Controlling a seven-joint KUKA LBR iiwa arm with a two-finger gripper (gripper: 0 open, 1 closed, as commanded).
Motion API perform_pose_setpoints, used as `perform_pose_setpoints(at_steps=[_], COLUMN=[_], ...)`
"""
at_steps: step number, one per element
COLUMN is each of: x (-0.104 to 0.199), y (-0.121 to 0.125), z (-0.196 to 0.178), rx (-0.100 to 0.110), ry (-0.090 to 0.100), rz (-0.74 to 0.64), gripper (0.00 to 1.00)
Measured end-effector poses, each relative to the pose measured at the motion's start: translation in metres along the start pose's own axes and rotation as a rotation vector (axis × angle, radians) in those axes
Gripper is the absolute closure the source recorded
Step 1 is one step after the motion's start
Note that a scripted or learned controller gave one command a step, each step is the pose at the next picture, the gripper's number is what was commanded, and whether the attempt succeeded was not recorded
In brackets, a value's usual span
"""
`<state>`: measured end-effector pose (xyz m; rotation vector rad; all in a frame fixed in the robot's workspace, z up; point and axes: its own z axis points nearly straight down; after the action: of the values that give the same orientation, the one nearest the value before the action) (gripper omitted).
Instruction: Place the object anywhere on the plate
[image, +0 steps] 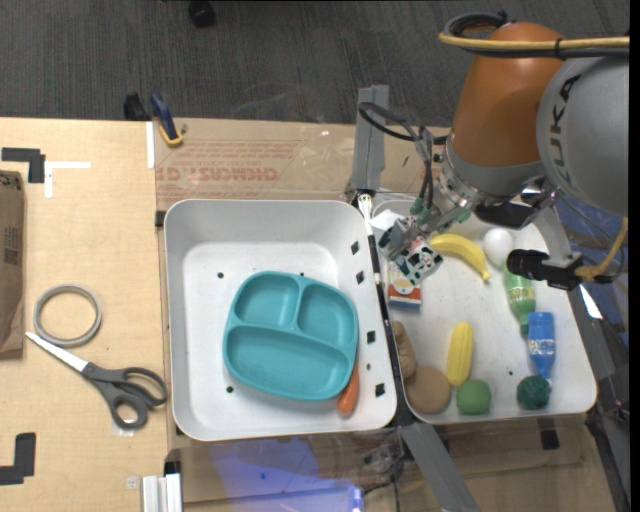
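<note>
A teal divided plate (290, 340) lies in the left bin (200, 250), with an orange carrot (348, 393) leaning on its lower right rim. My gripper (408, 245) hangs over the top left corner of the right bin (500, 290), just right of the wall between the bins. A small white, black and blue patterned object (421, 262) sits right at the gripper's tip. Whether it is gripped I cannot tell. Directly below it a small red, white and blue carton (403, 291) lies on the bin floor.
The right bin also holds a banana (464, 250), a white ball (496, 241), a corn cob (458, 352), a green bottle (519, 296), a blue bottle (540, 340), a potato (431, 388) and green fruit (474, 397). Scissors (110, 380) and a tape roll (67, 313) lie left of the bins.
</note>
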<state>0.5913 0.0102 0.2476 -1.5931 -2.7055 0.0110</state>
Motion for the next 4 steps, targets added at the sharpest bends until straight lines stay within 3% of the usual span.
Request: perform_pose_setpoints(at_steps=[1,2,4], x=[-0.001,0.047,0.046], y=[0.0,-0.015,-0.014], z=[-0.008,-0.052,-0.068], rx=[0.002,-0.005,-0.001], ry=[-0.001,0.001,-0.002], rz=[-0.001,0.11,0.105], gripper=[1.0,1.0,1.0])
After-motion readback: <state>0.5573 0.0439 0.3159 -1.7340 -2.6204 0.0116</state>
